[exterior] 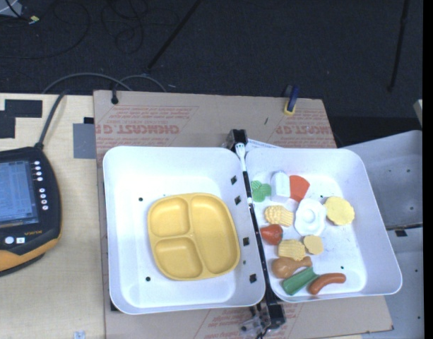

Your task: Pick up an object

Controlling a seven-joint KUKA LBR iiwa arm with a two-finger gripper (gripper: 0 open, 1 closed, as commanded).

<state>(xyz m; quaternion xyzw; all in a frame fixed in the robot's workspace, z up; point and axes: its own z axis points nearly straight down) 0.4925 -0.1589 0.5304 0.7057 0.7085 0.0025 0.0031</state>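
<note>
The right bin (371,189) holds several toy food pieces. Among them are a green leafy piece (260,190), a white block (280,183), a red wedge (299,186), a white fried egg (310,217), a yellow round chip (339,210), a waffle piece (278,215), a red tomato (271,234), a brown drumstick (287,265), a green pickle (298,281) and a sausage (326,282). The left bin (131,175) holds a yellow divided plate (193,234).
A teach pendant (18,203) lies on the bench at the left. Both bins rest on a cardboard sheet (202,122). A blue and yellow clamp (292,99) sits at the cardboard's far edge. A grey metal plate (403,182) lies right of the bins.
</note>
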